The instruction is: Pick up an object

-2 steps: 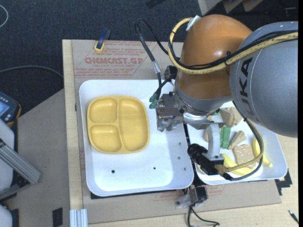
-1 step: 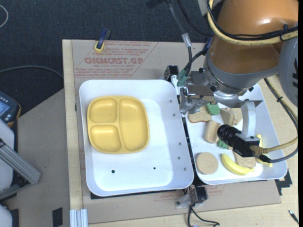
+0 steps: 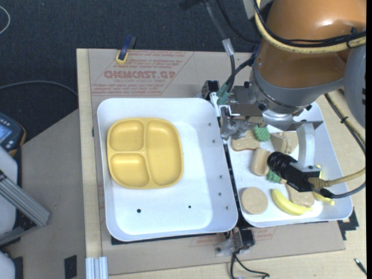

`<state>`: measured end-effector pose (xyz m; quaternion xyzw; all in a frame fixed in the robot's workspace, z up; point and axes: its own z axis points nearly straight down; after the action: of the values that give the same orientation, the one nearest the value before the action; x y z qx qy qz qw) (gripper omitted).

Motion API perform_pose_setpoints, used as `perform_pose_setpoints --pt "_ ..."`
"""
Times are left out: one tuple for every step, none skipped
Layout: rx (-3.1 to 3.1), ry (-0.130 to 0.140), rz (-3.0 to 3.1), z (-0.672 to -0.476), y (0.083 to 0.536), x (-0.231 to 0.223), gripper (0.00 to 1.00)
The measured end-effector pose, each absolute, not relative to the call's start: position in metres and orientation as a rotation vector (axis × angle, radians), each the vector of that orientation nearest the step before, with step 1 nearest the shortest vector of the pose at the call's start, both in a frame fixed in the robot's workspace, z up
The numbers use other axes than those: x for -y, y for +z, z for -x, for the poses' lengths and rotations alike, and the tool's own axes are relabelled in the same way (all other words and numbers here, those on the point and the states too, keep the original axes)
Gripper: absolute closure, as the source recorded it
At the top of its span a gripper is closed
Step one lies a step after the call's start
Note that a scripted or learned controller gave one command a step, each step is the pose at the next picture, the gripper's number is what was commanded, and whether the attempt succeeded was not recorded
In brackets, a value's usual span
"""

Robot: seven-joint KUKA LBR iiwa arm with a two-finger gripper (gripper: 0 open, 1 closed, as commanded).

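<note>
Gripper (image 3: 247,121), hidden under the orange-banded arm, hangs over the right bin's (image 3: 334,205) far left corner; its grip state cannot be told. Nearest lie a banana (image 3: 289,204) and round cracker (image 3: 254,200). Left bin (image 3: 174,214) holds a yellow divided plate (image 3: 145,153).

Open floor in left bin (image 3: 174,214) beside yellow tray (image 3: 145,153), right bin (image 3: 337,205) crowded
</note>
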<state>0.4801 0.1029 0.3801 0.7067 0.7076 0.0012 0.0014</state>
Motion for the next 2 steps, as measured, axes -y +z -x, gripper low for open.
perform_pose_setpoints --pt "-2.221 0.005 -2.216 -0.481 0.390 -0.103 1.00" --pt "-2.240 -0.009 -2.213 -0.485 0.336 -0.232 1.00"
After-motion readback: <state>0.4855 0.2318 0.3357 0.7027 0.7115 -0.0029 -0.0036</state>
